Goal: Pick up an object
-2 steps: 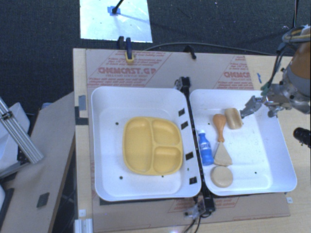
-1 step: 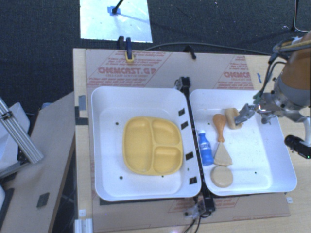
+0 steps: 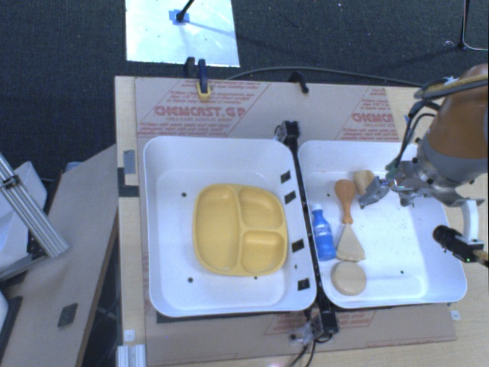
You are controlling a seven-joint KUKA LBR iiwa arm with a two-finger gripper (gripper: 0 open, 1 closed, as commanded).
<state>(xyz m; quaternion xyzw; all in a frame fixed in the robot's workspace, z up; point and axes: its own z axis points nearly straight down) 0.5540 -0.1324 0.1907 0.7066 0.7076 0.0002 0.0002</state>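
Gripper (image 3: 374, 195) is low in the right bin (image 3: 435, 285), tip beside a small tan block (image 3: 363, 179) and just right of the wooden spoon (image 3: 345, 198). Can't tell its state: the tip is a dark blur against the wrist, and nothing visibly sits in it. Candidates all cluster at the bin's left side: spoon, blue bottle (image 3: 322, 234), tan wedge (image 3: 351, 245) touching the spoon's handle end, round tan disc (image 3: 348, 278) below that. Risks: items are packed close, so a descent here probably clips the spoon or block and shoves them instead of straddling one; the spoon is thin and flat, likely to slip out; the bottle lies against the divider wall, little room on that side. Left bin (image 3: 164, 228) holds a yellow tray (image 3: 241, 228), wide and flat, poor grasp target. Hidden: the arm is cut off at the right edge, it covers part of the bin's right rim, and contact between tip and block is unreadable.
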